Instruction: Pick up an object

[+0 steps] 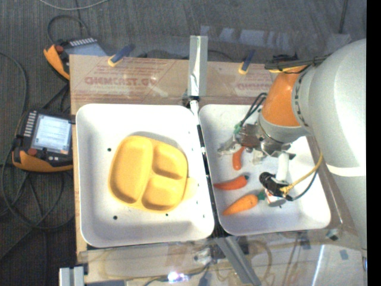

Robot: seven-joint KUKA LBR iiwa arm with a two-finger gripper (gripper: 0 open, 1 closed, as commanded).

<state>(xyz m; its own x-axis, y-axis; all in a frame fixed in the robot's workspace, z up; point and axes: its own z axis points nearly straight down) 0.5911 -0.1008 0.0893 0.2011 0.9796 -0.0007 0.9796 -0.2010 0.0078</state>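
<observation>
From the camera above the bench, the grey arm (342, 106) is reaching in from the right over the right bin (315, 216), with its orange band (281, 103) showing just above the wrist. The gripper (239, 148) is hanging low over the upper left part of that bin. A small orange-red piece (237, 159) is sitting right at its tip, running up and down in the picture. From here I cannot tell whether the gripper is apart, together or clamped on that piece, nor whether the two are touching.

Toward the front of the same bin, a red pepper (231, 184) is lying crosswise on the white floor, just below the small piece and clear of it, its green stem pointing right. A carrot (241, 204) is lying just in front of the pepper at a slant, thick end to the right and thin tip to the left, close to the pepper but apart from it.

The left bin (89, 219) is standing edge to edge with the right one. A yellow divided plate (149, 171) is lying flat in its middle, with one long compartment on the left and two smaller ones on the right.

Behind both bins a cardboard sheet (137, 79) is lying flat, with blue clips (119, 55) at its far edge. Off the bench to the left, a handheld pendant (47, 133) is resting on the carpet with its screen glowing.
</observation>
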